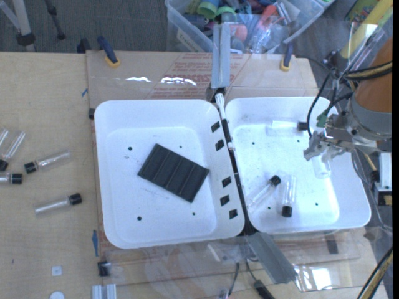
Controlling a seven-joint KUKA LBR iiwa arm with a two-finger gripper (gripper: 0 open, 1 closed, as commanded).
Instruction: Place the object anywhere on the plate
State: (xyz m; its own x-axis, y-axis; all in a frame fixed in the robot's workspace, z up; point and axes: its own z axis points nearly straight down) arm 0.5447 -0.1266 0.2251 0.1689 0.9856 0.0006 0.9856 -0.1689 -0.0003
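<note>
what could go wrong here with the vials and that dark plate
1. The gripper hangs over the right bin, apart from the two vials lying close together; a grab could nudge one and miss both.
2. The dark ridged plate lies in the left bin, across the divider; a loosely held vial might drop on the way.

**No legible text on the bench**

Faint reddish printing runs across the clear plastic sheet (187, 73) behind the two white bins, but its letters are too blurred to read. The black ribbed rectangular plate (173, 172), the clear black-capped vials (287, 196) and the bins carry no readable marks.
</note>
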